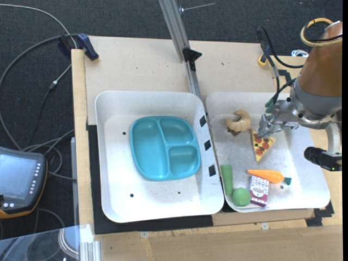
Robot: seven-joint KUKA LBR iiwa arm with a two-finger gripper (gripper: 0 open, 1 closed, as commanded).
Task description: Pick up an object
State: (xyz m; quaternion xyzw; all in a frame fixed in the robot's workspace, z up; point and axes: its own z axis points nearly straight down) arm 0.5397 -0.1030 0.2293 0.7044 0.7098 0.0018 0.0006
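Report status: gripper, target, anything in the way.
Gripper low over right bin, at pizza slice's top edge. Nothing seen held. Croissant close beside; carrot nearer front.

This is looking like a robotics lab rather than a home or kitchen. A bare wooden desk is sitting on dark carpet, with loose cables trailing across the floor. A handheld control pendant with a lit screen is lying at the left. A metal camera pole is rising from the desk, and a grey-and-orange industrial arm is reaching over two white bins holding toy food.
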